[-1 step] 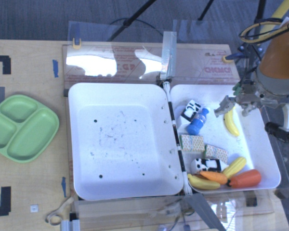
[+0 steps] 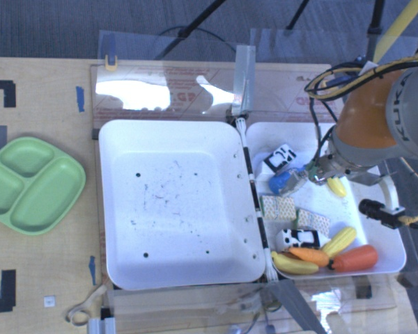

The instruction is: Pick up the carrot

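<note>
Two shallow white bins side by side on the worktop (image 2: 49,75). Left bin (image 2: 174,200) with faint scuffs and a few dark dots on its floor. Right bin (image 2: 397,252) crowded with small things. Carrot (image 2: 308,255) at the near edge of the right bin, lying roughly left to right, resting on a yellow banana (image 2: 292,264) and touching it. Just to the right, a bulkier red-orange piece (image 2: 356,257); just behind, a black-and-white toy (image 2: 299,239) and a second yellow piece (image 2: 340,241), tilted. Farther back, two pale patterned pads (image 2: 279,206), a blue object (image 2: 281,181) and a black-and-white block (image 2: 280,157). Grey arm with its orange band (image 2: 366,117) reaching in from the right over the far half of the right bin. Gripper (image 2: 308,175) low, beside the blue object and well apart from the carrot; opening impossible to tell from this slant, and nothing seen held in it. Small yellow item (image 2: 336,186) just right of the gripper. Off to the far left on the worktop, a green divided plate (image 2: 31,184). Blue tape marks (image 2: 80,97) near the left bin's far corner.
</note>
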### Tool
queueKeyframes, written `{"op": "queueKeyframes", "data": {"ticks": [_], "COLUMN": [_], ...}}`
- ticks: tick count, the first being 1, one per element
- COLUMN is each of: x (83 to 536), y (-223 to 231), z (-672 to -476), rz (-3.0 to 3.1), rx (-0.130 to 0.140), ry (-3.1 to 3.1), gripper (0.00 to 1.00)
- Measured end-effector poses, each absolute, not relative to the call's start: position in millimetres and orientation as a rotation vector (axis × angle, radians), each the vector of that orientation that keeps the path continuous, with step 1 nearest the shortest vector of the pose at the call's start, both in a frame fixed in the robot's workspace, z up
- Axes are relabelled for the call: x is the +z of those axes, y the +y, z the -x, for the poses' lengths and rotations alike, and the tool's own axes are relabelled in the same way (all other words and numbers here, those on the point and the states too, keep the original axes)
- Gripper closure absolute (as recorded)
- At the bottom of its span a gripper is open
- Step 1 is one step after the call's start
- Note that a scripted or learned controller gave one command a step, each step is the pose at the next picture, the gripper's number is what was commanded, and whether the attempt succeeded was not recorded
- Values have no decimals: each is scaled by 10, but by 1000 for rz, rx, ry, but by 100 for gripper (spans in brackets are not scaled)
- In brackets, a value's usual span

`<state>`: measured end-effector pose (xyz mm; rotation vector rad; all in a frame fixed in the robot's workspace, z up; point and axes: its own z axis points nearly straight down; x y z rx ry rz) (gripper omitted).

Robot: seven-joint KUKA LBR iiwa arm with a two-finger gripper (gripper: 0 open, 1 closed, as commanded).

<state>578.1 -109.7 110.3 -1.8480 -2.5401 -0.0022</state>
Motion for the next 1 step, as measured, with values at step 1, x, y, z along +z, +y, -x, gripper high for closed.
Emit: {"op": "queueKeyframes", "data": {"ticks": [1], "x": [1305], "y": [-1381], "z": [-6451], "rz": [2486], "rx": [-1], "ry": [-1924], "gripper": [0]}}
